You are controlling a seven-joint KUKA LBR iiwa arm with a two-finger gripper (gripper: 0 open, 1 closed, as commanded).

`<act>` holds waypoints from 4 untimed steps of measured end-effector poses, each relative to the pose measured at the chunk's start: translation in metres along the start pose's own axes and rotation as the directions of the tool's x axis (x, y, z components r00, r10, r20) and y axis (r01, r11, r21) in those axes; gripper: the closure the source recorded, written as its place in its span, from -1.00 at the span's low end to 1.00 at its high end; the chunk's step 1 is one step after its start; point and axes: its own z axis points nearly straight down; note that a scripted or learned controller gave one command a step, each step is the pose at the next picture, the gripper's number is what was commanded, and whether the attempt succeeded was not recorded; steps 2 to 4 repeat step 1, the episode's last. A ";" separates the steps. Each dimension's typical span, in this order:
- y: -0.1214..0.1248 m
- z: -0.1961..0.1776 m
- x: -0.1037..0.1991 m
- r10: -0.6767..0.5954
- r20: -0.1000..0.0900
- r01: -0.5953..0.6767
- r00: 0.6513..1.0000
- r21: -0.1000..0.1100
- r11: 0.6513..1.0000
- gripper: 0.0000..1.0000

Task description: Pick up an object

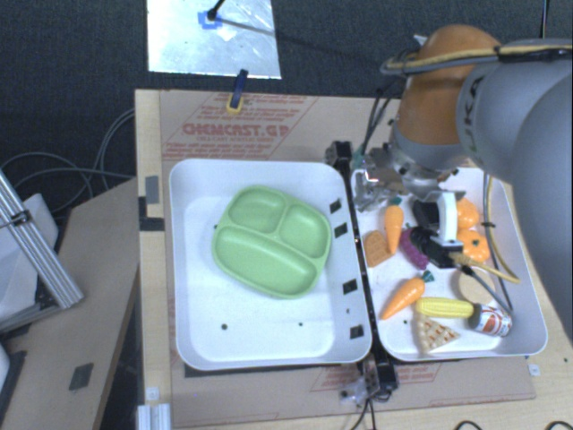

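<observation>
a: any writing you can read?
b: only red print on the cardboard sheet (242,128) under the bins. it looks like "chemcast gp", and the smaller lines below it are too blurred.
a: where is the gripper (407,191)?
b: low over the far left corner of the right bin (530,331), close to the divider. the wrist hides it, so i cannot tell how wide it stands or whether it has hold of anything.
a: and the things to pick from?
b: all in the right bin. a small carrot (394,218) is just beside the gripper, with a purple piece (414,247) next to it. nearer the front lie a bigger carrot (403,296), a corn cob (445,308), a pizza slice (436,334) and a can (492,321), its label unreadable.
a: the left bin (192,330)?
b: it holds a green divided plate (271,240).
</observation>
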 end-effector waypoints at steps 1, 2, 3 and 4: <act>-0.001 -0.001 0.001 -0.002 0.000 0.002 1.000 -0.001 1.000 1.00; -0.001 -0.001 0.001 -0.002 0.000 0.002 1.000 -0.001 1.000 1.00; -0.001 -0.001 0.001 -0.002 0.000 0.002 1.000 -0.001 1.000 1.00; -0.001 -0.001 0.001 -0.002 0.000 0.002 1.000 -0.001 1.000 1.00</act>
